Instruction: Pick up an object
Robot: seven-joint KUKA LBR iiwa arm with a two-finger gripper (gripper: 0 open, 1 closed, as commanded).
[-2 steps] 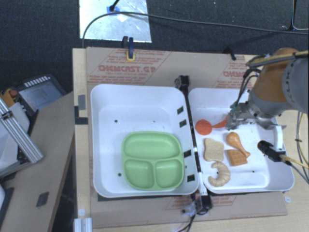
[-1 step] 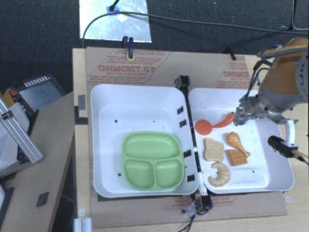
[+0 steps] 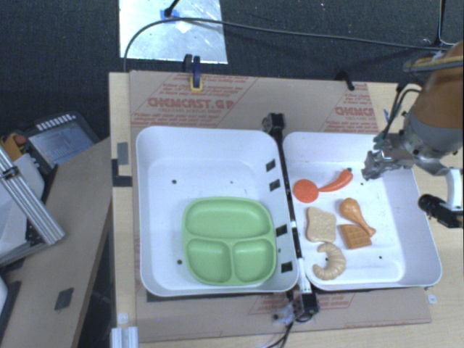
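Overhead, end effector (image 3: 377,164) hovers near carrot (image 3: 336,183).

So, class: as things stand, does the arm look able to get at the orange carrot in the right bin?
Probably yes. The gripper sits just right of the carrot, nothing lies between them, and the carrot lies apart from the bread slice below it.

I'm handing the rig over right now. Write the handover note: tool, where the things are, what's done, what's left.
Tool: over the right bin, near its far right side, with nothing seen between its fingers.
Right bin holds: orange spoon, bread slice, drumstick, waffle piece, croissant, all lying on the bin floor.
Left bin: green divided plate.
Done: no pick yet.
Left: descend on one item, probably the spoon, which is nearest, then grasp and lift.
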